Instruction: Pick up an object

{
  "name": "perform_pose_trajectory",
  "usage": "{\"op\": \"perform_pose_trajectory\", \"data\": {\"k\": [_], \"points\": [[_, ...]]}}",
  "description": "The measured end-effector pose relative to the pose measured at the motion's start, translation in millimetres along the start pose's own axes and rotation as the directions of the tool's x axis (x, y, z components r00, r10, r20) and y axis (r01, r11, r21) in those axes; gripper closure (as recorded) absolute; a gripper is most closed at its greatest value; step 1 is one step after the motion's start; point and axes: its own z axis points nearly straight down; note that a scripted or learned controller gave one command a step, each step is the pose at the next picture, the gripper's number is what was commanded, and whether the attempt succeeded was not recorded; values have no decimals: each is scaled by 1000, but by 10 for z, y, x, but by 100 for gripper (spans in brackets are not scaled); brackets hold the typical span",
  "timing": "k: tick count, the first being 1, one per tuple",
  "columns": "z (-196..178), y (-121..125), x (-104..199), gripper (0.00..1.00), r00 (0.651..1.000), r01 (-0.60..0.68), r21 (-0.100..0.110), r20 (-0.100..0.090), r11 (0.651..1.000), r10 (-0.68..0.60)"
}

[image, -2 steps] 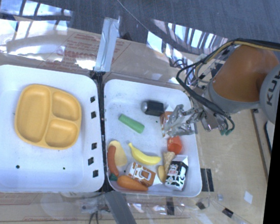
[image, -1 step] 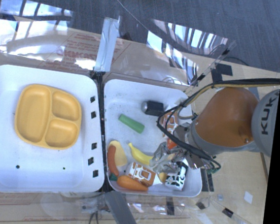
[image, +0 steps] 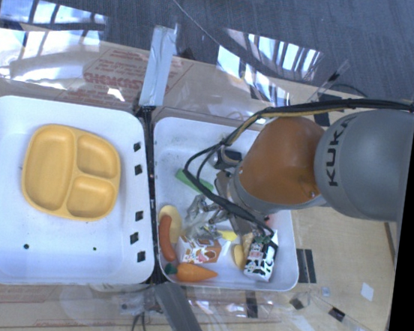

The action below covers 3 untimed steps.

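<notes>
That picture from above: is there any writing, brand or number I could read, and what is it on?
"KU", sideways, on the grey arm; further letters are cut off.
Red print on the cardboard behind the bins: too blurred to read.
Printing on the small cartons in the right bin: too small to read.

We see the arm [image: 362, 162] as a thick grey body with rounded shape, and the black letters "KU" stand on it. Next comes a wide orange band [image: 282, 159], smooth and a little shiny. Black cables [image: 216, 151] run along it, toward the metal gripper [image: 204, 212].
</notes>
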Motion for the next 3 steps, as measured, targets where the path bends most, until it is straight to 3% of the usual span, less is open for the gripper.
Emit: {"op": "perform_pose_trajectory", "data": {"k": [1, 2, 3], "points": [[256, -31, -389, 100, 983, -183, -3, -13, 983, 183], [262, -27, -385, 0, 983, -182, -4, -14, 983, 182], [194, -11, -391, 100, 984, -176, -6, -18, 984, 176]]}}
